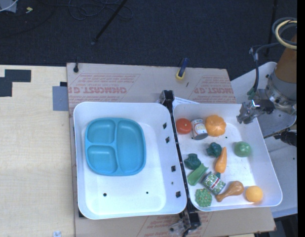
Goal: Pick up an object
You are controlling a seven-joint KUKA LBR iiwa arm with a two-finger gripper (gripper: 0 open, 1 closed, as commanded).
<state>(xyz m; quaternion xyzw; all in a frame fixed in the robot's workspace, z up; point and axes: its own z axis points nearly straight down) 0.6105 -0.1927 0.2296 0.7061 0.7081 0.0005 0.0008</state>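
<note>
Dark carpet (157,28) fills the back of the room, and you can see thin cables lying on it. Below it sits your pale wood bench (29,157), with a brown cardboard sheet (123,85) under the two white bins.

Your left bin (93,201) holds one big thing, a blue tray (115,147) with three sections, lying flat near the bin's back left.

Your right bin (268,172) holds the small toy foods. At the back, an orange fruit (215,125) sits just beside a little can (199,128), and a red tomato (183,126) is next to that. In the middle you see a dark green piece (214,149), a carrot (221,160) and a round green ball (242,149). Toward the front lie a broccoli (192,161), a green stick (197,174), a striped can (212,182), a bumpy green berry (203,197), a brown drumstick (230,189) and a small yellow fruit (253,194).

Your arm (285,68) comes in from the right. Its gripper (247,113) hangs over the back right corner of the right bin, apart from all the toys. You can't tell if its fingers are open or closed, and nothing shows between them.
</note>
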